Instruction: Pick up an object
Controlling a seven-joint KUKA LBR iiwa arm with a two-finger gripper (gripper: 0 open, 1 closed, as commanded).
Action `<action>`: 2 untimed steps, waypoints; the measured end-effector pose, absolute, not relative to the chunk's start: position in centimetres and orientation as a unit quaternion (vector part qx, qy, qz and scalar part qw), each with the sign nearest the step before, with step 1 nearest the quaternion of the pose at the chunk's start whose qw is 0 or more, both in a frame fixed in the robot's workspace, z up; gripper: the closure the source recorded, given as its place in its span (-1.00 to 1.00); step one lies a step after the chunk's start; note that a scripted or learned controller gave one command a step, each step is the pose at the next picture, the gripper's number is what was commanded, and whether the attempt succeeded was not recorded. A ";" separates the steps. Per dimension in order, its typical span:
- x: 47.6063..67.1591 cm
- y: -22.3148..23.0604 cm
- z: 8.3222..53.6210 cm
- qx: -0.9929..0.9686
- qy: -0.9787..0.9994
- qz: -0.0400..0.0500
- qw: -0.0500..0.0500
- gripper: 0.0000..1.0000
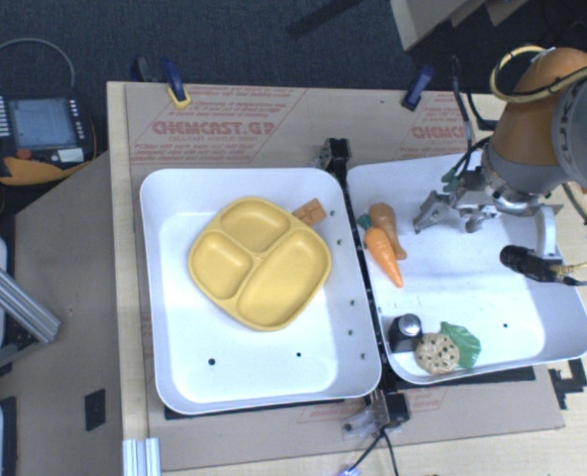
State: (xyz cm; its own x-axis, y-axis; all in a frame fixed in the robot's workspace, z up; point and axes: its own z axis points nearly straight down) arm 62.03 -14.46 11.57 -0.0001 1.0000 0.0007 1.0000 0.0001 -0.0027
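Carrot [384, 256] is the object nearest the claw, so I take it as the likely target; it lies in the right bin [571, 337], close to the bin's left wall, its tip pointing toward the near edge.

The claw [449, 218] hangs over the far part of that bin, its two fingers spread apart with nothing between them. It stands off to one side of the carrot, above bare white floor, not over anything.

A brown piece [382, 216] touches the carrot's thick end on the claw's side. Down in the near corner a cookie [435, 353], a green piece [464, 342] and a small dark round thing [406, 329] huddle together, well apart from the claw. Across the divider, the left bin [175, 350] bears a yellow plate [261, 262] with a small brown block [309, 211] at its far edge.

As I judge it, several things could spoil the try:
- Dropping straight down from here would close the fingers on nothing.
- Moving toward the carrot, a finger may land on the brown piece and push both away, or catch the two at once.
- The carrot tapers and looks smooth, so a grasp near its tip may squeeze it out.
- It lies close to the bin wall, so a finger may strike the rim or fail to get behind it
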 end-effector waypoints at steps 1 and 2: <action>62.3 -14.7 8.9 -0.707 -0.707 0.000 -0.003 -1.00; 62.6 -14.6 10.4 -0.707 -0.707 -0.004 -0.007 1.00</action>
State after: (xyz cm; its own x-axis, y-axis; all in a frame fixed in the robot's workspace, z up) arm 62.61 -14.56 10.41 0.0002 1.0000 -0.0031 0.9999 -0.0002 0.0158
